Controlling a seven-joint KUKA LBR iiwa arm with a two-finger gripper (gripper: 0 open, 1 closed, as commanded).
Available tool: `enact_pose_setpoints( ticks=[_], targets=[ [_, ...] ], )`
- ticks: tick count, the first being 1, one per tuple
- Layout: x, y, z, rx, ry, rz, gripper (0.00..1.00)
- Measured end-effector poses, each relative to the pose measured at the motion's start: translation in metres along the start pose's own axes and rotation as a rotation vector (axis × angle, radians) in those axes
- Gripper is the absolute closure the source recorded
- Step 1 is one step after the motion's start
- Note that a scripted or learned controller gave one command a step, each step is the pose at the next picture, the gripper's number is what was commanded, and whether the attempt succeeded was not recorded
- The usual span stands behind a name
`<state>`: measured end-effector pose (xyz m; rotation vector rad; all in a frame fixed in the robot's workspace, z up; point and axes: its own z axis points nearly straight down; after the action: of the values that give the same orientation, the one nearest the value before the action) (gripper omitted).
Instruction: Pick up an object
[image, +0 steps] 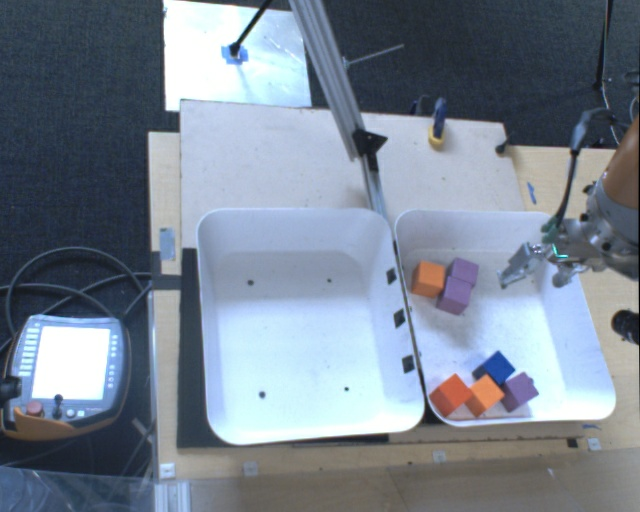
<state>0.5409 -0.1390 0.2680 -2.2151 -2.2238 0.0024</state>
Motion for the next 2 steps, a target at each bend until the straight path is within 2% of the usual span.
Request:
enact_pose_setpoints(
  ticks=[1, 2],
  targets=[
    [0.0, 0.001, -0.002, -0.005, -0.001, 0.001, 0.0],
    [0.005, 0.004, 0.041, 0.0, 0.0, 0.001, 0.0]
  ],
)
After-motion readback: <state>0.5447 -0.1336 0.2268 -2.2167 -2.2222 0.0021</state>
